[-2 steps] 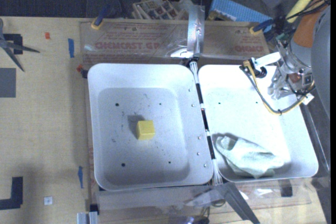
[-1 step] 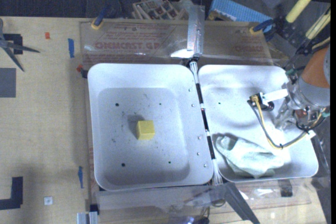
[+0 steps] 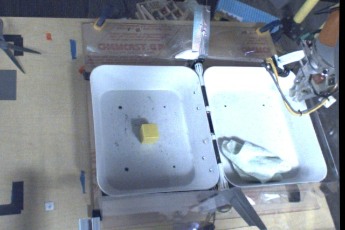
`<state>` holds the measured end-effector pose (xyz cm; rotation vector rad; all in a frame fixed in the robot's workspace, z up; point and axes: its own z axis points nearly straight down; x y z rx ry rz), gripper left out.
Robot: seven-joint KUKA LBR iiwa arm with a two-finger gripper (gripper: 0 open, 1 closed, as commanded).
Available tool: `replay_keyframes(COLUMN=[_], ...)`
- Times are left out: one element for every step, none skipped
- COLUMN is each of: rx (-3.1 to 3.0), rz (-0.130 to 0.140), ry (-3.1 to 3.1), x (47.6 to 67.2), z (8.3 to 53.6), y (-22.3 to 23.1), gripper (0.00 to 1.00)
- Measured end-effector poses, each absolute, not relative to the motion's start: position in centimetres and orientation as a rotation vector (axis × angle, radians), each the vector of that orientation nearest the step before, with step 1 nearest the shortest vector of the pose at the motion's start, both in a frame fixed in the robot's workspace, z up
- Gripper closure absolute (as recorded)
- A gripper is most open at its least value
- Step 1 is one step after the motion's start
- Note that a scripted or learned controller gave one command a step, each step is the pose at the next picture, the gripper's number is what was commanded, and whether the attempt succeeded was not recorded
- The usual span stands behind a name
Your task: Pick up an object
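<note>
Sitting near the middle of the left bin (image 3: pixel 108 89): a small yellow block (image 3: pixel 149 133), squarish, no real long axis. Lying crumpled in the right bin's (image 3: pixel 242 89) near corner: a pale cloth (image 3: pixel 253 160). Hovering at the right bin's far right edge: the tool (image 3: pixel 302 89), state impossible to tell. Looking at a long reach leftward across both bins for the block; cloth lying nearer.

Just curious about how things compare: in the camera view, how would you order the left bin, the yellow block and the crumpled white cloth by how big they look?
Largest to smallest as they look:
1. Left bin
2. White cloth, crumpled in the right bin's near corner
3. Yellow block, small, near the left bin's middle

The gaps are wide enough that nearness to the camera does not change the order.
</note>
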<state>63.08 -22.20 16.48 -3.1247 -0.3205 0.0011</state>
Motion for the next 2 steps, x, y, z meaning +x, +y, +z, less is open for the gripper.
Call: replay_keyframes(rx=[-3.116, -3.121], rz=[0.005, 0.003], ry=[-0.365, -0.336], x=[55.6, 47.9], z=[9.9, 16.2], y=[-22.3, -22.4], gripper=[1.0, 1.0])
